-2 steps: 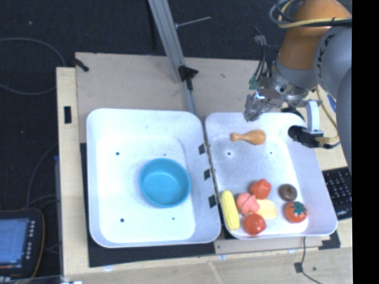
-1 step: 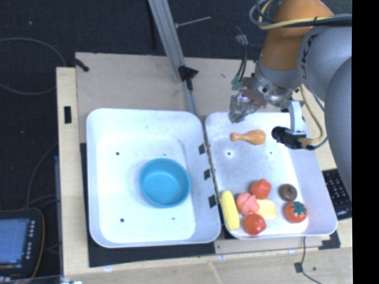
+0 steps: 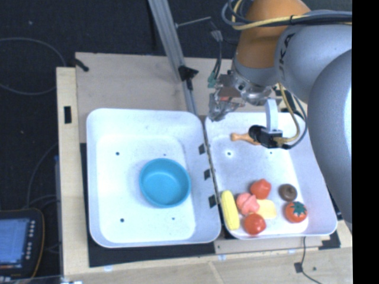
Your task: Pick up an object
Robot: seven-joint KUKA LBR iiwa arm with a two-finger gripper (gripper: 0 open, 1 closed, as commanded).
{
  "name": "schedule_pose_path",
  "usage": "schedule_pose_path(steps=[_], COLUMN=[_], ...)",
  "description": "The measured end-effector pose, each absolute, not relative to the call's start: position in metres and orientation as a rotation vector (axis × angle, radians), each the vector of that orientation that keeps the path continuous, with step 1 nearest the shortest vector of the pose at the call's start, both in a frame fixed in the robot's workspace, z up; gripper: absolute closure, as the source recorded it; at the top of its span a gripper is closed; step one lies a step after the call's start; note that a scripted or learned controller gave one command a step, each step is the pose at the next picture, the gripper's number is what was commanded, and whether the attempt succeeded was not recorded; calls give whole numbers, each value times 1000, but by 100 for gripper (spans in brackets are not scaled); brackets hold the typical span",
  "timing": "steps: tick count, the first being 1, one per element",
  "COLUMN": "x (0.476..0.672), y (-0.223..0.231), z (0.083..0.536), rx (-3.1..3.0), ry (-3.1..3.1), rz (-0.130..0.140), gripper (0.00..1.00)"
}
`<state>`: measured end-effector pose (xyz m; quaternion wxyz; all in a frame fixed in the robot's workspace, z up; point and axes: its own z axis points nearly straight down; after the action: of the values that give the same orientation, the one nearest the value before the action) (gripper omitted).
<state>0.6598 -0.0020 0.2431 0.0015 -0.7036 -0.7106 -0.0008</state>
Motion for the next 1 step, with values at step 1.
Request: schedule_pose_path(steps=[1], x=[660], y=[44], z=[247], rx=[-2211], ry=[-2231], rz=[-3], gripper=[100])
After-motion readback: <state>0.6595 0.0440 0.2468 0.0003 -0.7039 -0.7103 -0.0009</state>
